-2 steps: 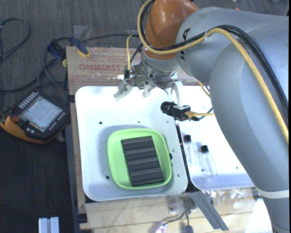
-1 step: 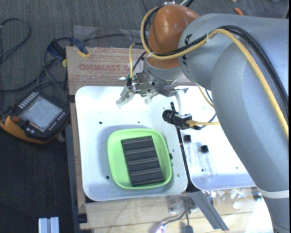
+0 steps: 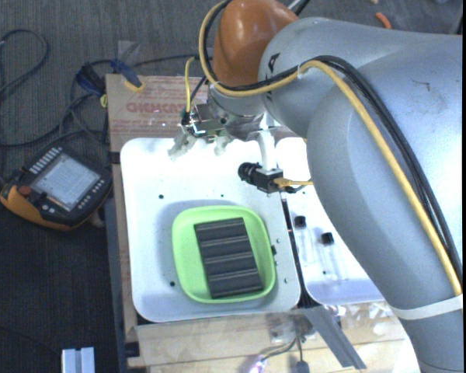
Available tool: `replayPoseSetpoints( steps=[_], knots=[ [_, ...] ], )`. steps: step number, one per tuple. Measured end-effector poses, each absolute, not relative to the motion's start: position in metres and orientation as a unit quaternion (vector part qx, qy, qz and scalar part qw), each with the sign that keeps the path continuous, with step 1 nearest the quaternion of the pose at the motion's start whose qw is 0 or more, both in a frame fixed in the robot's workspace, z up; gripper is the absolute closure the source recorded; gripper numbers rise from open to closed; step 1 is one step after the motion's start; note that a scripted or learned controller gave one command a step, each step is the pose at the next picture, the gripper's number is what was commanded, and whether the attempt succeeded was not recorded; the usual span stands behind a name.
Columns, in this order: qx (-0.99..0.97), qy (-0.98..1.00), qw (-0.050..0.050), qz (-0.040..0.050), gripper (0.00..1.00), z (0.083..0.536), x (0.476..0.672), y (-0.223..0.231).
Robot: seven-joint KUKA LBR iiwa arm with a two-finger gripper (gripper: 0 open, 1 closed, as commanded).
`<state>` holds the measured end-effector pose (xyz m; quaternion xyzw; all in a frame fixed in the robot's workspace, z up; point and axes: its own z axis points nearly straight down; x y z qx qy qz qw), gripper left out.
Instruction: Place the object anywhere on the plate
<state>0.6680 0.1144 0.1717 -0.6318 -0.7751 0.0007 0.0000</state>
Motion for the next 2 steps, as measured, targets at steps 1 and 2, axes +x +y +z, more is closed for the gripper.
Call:
replayPoseSetpoints(
  steps=[1,2],
  knots=[
    [-0.638,-0.77,0.0,0.0006,0.0,0.191,0.668,0.145],
    [-0.641,-0.767,-0.001,-0.0003,0.0,0.205,0.669,0.112]
  ],
)
